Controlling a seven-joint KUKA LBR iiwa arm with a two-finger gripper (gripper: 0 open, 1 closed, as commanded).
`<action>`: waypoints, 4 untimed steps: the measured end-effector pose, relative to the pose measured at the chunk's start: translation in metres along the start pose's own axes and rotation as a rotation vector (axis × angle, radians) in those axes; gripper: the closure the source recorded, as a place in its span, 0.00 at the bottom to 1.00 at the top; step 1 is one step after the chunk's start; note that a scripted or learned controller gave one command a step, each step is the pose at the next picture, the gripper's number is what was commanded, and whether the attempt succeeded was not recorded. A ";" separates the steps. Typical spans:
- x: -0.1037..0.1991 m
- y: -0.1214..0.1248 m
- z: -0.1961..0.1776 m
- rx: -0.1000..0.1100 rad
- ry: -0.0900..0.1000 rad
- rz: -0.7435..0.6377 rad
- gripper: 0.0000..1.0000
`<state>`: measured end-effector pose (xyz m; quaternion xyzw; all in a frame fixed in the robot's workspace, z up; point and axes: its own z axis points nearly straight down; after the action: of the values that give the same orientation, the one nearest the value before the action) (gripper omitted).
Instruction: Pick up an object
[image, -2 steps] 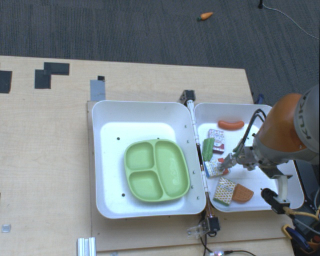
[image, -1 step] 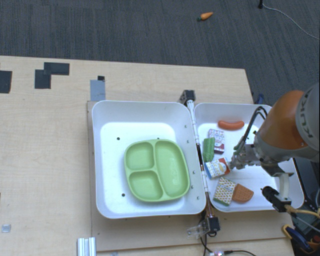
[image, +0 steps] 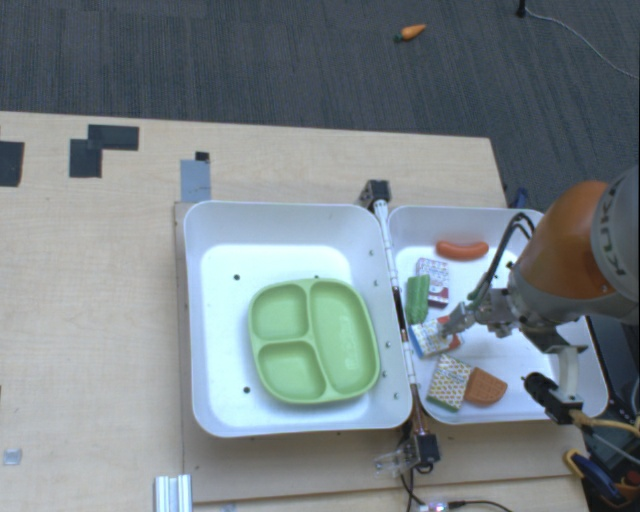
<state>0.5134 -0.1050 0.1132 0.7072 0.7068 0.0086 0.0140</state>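
In the right bin (image: 590, 395) lie several small items: a red sausage (image: 461, 248), a small patterned box (image: 432, 270), a green piece (image: 417, 297), a blue and white packet (image: 428, 343), a checked packet (image: 449, 384) and an orange slice (image: 486, 388). My gripper (image: 455, 324) is low in this bin, right over the upper right edge of the blue and white packet. The grey arm with its orange band (image: 565, 250) comes in from the right and covers the bin's right part.
The left bin (image: 215, 300) holds a light green divided plate (image: 313, 340). A metal clamp (image: 376, 192) sits at the far end of the seam between the bins. Cables (image: 600, 470) lie at the bench's near right corner. Bare wooden bench (image: 90, 320) spreads to the left.
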 end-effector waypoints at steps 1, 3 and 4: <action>0.014 -0.020 0.022 0.007 0.003 0.001 0.00; 0.016 -0.018 0.010 0.004 0.008 -0.002 0.00; 0.021 -0.024 0.025 0.020 0.005 -0.001 0.00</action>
<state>0.4899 -0.0845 0.0868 0.7068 0.7074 0.0034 0.0050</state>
